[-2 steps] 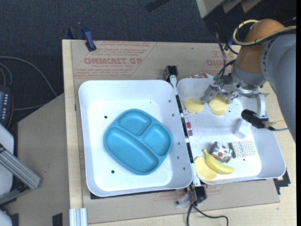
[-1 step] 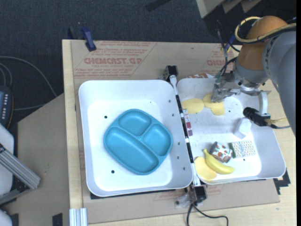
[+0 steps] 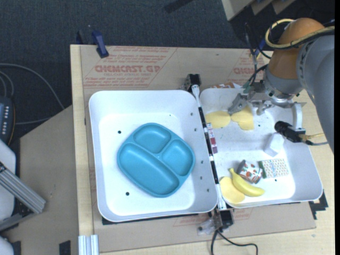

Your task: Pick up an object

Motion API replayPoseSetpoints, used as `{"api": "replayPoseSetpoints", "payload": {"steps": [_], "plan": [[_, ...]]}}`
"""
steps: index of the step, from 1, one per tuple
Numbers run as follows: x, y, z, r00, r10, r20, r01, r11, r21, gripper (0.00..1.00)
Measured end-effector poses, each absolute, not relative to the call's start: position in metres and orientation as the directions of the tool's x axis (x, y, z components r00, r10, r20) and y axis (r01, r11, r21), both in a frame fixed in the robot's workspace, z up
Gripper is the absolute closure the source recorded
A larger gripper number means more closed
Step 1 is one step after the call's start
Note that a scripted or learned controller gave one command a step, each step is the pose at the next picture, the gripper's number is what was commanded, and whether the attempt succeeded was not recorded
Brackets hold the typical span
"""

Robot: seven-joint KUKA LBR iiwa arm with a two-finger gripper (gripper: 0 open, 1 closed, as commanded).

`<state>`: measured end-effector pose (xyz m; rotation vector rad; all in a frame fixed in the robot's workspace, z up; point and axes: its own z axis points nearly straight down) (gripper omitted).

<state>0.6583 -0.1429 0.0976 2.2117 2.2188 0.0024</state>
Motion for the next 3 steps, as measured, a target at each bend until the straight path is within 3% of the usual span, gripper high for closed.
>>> {"api": "replayPoseSetpoints", "payload": {"steps": [1,2,3], "plan": [[0.661,-0.146,0.085,-0.001,1.0,-0.002,1.0,0.001,0.003,0.0],[0.663,-0.146,0.097,-0.003,1.0,-0.005,1.0,0.003,0.008,1.0],[0.663,-0.146,0.097,-0.003,1.0,-0.005,1.0,0.003,0.007,0.0]]}}
